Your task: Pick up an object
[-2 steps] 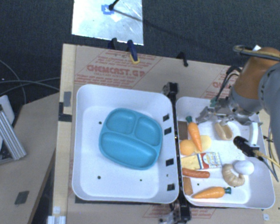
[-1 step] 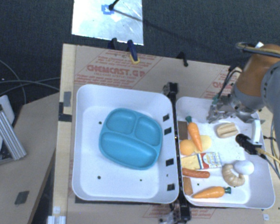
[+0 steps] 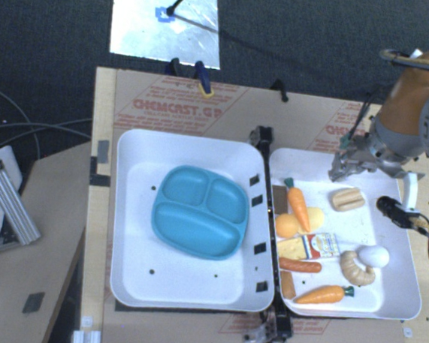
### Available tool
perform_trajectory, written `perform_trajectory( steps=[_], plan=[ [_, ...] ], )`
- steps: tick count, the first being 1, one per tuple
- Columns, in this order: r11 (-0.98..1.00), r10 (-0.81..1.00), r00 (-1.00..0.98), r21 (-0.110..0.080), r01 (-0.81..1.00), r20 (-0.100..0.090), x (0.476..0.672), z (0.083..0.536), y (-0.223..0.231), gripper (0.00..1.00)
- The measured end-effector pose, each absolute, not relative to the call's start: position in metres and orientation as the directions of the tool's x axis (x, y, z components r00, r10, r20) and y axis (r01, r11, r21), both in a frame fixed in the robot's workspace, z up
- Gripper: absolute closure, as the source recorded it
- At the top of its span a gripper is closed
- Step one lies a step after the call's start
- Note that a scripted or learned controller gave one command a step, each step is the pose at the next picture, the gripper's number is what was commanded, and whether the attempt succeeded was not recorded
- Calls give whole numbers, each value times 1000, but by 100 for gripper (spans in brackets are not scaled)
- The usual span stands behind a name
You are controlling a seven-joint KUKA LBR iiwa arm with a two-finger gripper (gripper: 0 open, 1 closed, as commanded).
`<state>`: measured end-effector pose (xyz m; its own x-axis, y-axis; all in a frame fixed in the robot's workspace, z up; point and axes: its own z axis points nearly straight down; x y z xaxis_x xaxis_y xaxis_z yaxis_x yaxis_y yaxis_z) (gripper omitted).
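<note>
Gripper (image 3: 341, 169) over right bin (image 3: 407, 287) far edge; fingers' state unclear; bread roll (image 3: 347, 198) near.

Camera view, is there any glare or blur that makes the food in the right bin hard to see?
Camera view: the right bin floor looks washed out, and the white egg nearly blends into it; the carrots stay distinct; the gripper is soft and shadowed, its detail unclear.
</note>
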<state>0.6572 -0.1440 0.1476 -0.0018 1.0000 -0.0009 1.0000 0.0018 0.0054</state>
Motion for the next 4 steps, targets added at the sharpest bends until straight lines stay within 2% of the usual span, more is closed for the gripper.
perform_trajectory(
  steps=[1,2,4],
  plan=[
    [4,1000,-4,9,1000,-2,658,214,-145,100],
    [5,1000,-5,4,1000,0,659,226,-145,100],
    [8,1000,-8,2,1000,0,651,217,-43,100]
  ],
)
